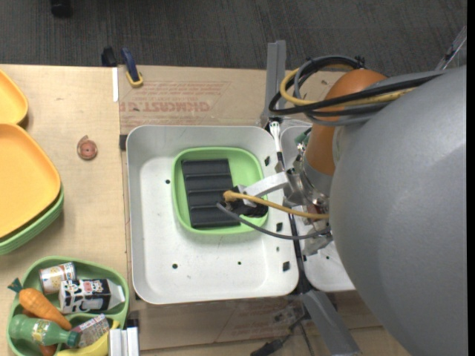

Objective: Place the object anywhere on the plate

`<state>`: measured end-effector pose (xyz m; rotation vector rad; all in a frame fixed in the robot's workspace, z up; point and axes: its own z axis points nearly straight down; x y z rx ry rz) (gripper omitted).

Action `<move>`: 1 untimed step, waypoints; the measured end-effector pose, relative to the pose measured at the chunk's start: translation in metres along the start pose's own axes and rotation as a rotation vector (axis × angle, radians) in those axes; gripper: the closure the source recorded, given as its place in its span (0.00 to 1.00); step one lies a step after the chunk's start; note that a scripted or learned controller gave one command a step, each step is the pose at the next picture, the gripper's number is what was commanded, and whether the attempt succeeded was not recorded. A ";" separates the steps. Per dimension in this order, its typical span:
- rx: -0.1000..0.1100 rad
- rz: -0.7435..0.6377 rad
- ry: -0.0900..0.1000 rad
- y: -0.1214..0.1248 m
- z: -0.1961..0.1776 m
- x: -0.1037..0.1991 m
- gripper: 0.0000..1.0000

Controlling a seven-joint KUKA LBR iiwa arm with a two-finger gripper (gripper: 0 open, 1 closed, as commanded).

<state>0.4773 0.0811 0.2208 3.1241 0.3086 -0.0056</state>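
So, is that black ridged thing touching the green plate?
Touching. The camera view shows the black ridged block lying flat in the green plate, inside its rim, no gap showing.

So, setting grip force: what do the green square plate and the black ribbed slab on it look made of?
Green square plate: probably plastic, smooth, uniform colour, rounded moulded rim. Black ribbed slab: perhaps rubber or foam, matte, no glints.

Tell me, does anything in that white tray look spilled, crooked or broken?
Nothing stands out. The black ridged slab lies flat on the green plate, lined up with its sides, and the plate sits flat in the white bin. No spill or break shows.
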 end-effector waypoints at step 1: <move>0.000 -0.003 -0.001 0.012 -0.004 -0.002 0.00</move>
